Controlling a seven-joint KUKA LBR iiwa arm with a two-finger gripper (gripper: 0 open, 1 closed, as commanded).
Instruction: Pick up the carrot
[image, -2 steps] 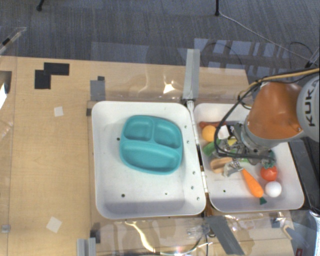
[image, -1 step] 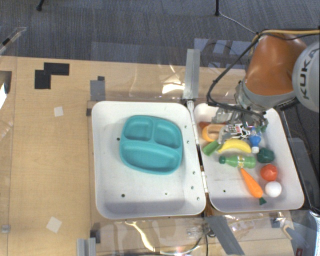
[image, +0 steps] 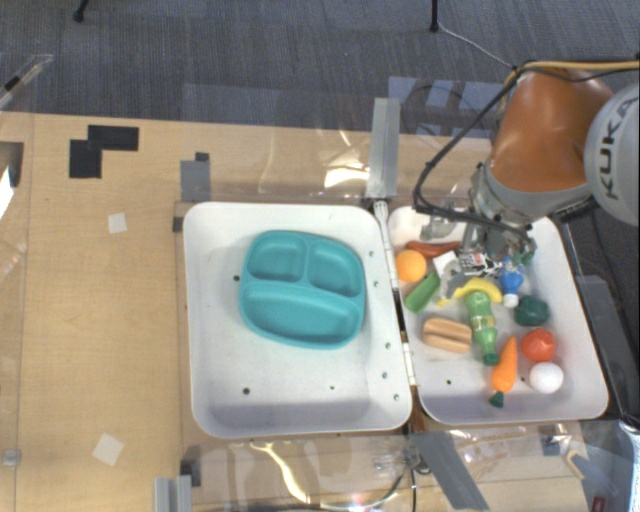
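The carrot is orange with a green stub, lying tilted in the near part of the right bin. It rests between a green bottle and a white egg. My gripper hangs over the far middle of that bin, well behind the carrot and apart from it. It sits low among the toy foods near a yellow banana. The arm's orange band and wrist cover the bin's back edge.
The right bin also holds an orange, a green pickle, a hot dog, a tomato, a dark green piece and a red piece. A teal divided plate lies in the left bin.
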